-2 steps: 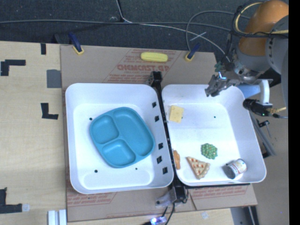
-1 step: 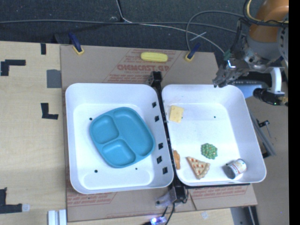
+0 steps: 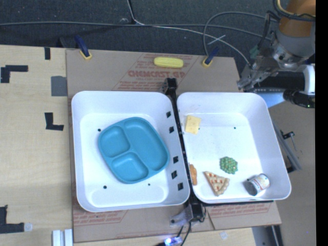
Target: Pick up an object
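Note:
The right bin (image 3: 266, 137) holds a pale yellow square piece (image 3: 192, 124) near its far left. A green knobbly piece (image 3: 228, 164), a pizza-slice toy (image 3: 216, 182) and a small silver can (image 3: 257, 184) lie along its near side. An orange piece (image 3: 193, 174) rests against its left wall. My gripper (image 3: 249, 80) hangs above the bench just beyond the right bin's far right corner, apart from every object. The grey wrist and orange band (image 3: 302, 4) rise above it at the top right.
The left bin (image 3: 82, 137) holds a blue divided plate (image 3: 133, 149). A yellow oblong object (image 3: 168, 62) lies on the cardboard behind the bins, between two blue-and-yellow clamps (image 3: 83, 49). Cables run across the dark backdrop and down to the wrist.

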Tool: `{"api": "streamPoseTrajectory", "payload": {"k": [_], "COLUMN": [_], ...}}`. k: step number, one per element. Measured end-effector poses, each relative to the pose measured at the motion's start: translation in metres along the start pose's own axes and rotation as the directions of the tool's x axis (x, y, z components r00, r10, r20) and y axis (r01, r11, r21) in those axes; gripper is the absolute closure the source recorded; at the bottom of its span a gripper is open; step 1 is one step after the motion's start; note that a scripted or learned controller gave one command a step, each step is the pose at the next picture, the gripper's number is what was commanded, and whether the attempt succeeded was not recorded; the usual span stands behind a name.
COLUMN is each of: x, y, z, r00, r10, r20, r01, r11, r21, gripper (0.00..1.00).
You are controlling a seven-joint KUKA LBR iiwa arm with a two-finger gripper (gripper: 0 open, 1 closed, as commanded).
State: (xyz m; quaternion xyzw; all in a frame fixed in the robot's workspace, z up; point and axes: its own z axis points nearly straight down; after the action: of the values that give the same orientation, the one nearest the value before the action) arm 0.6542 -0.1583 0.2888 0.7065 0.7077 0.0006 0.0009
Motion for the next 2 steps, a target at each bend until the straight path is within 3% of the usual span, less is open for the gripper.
{"api": "streamPoseTrajectory", "payload": {"k": [1, 2], "x": [0.041, 0.103], "y": [-0.006, -0.008], "z": [0.014, 0.024], "r00": [1.0, 1.0], "r10": [-0.002, -0.003], "r20": [0.0, 0.0], "r01": [0.002, 0.003], "r11": [1.0, 1.0], "r21": [0.005, 0.004], "gripper": [1.0, 1.0]}}
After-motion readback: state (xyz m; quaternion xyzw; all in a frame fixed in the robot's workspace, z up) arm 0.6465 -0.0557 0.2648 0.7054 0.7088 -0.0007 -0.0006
